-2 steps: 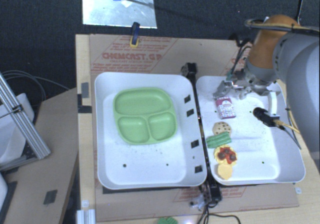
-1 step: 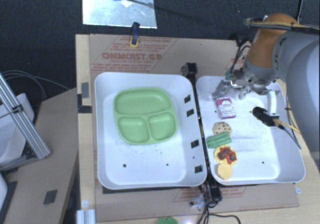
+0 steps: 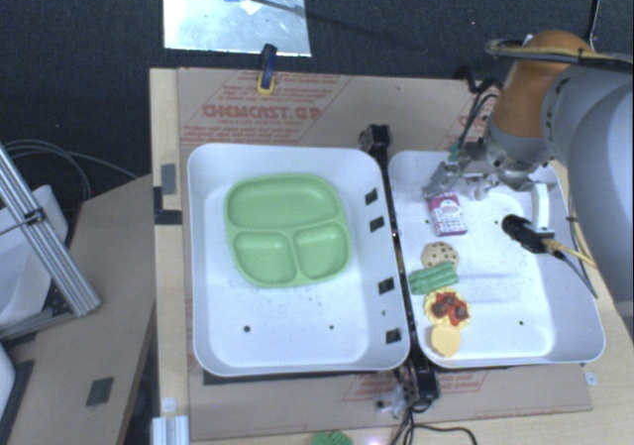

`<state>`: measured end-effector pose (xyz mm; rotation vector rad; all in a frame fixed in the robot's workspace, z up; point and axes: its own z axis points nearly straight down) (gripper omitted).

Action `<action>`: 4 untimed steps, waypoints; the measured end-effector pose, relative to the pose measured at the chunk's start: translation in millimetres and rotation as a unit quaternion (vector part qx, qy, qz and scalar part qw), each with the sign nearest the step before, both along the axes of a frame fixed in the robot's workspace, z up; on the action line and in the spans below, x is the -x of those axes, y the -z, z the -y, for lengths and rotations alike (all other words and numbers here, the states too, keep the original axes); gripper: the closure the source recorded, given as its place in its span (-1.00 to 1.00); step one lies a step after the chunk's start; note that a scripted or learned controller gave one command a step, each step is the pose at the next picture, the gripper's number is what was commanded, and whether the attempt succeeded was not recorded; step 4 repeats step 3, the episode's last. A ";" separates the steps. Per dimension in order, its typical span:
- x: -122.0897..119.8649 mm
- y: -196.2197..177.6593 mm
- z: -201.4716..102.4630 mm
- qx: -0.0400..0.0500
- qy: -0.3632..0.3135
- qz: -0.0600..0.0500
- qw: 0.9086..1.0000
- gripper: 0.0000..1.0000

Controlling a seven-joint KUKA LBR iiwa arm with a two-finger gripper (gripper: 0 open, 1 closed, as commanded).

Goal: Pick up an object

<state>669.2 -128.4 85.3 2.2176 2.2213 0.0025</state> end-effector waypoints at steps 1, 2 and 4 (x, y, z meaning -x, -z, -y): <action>0.0 0.2 -7.7 0.000 -0.002 0.000 1.000 -1.00; -1.0 -11.3 -7.4 0.000 -0.002 0.001 1.000 1.00; 25.3 -104.8 -67.0 -0.001 -0.004 0.002 1.000 1.00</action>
